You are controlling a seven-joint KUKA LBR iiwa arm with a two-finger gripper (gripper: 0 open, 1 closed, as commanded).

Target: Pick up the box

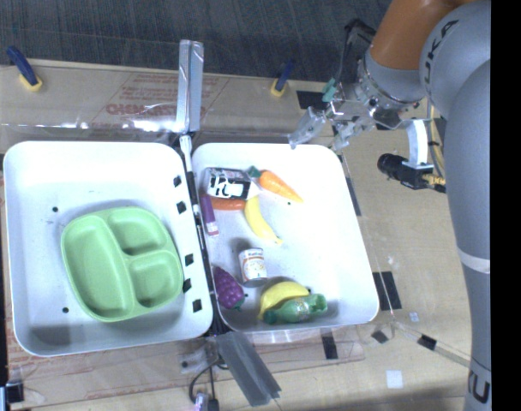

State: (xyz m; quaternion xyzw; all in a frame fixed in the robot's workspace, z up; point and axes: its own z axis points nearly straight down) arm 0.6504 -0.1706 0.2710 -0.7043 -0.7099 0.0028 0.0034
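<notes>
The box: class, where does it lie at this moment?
The box lies in the right bin's far left corner, just left of the carrot and above the banana.

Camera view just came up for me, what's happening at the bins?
The arm's gripper hangs above the back rim of the right bin, with nothing between its jaws. The box lies untouched in that bin's back left corner, beside a carrot and banana. The left bin holds a green tray.
</notes>
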